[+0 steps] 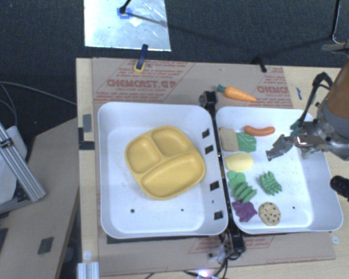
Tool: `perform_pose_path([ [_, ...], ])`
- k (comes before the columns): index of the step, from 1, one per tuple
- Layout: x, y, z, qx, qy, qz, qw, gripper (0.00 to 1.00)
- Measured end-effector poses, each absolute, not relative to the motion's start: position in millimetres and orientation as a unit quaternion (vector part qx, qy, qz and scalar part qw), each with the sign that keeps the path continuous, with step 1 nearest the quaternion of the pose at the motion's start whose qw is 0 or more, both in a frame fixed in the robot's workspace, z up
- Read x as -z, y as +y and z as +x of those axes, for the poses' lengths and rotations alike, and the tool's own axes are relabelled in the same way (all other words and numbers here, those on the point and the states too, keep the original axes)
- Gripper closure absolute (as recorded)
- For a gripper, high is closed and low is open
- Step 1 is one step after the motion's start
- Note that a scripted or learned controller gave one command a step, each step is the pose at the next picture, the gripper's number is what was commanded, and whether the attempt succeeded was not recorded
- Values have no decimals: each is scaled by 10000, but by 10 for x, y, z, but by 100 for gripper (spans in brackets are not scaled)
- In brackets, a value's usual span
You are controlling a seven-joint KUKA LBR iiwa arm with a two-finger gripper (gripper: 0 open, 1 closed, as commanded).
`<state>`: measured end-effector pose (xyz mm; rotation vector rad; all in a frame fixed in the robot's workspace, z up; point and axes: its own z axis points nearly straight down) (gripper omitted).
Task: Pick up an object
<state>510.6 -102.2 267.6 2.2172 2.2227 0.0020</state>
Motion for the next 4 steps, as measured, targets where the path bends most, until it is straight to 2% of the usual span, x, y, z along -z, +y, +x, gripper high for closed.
perform_pose_path([
  [1,-1354,-888,4836,29,7075,7066,-51,0],
  [2,-838,-868,4870,-10,7076,7066,-20,0],
  [3,-1308,-878,4873,-10,7082,7060,15,0],
  [4,-949,-1162,5456,-11,7084,7058,29,0],
])
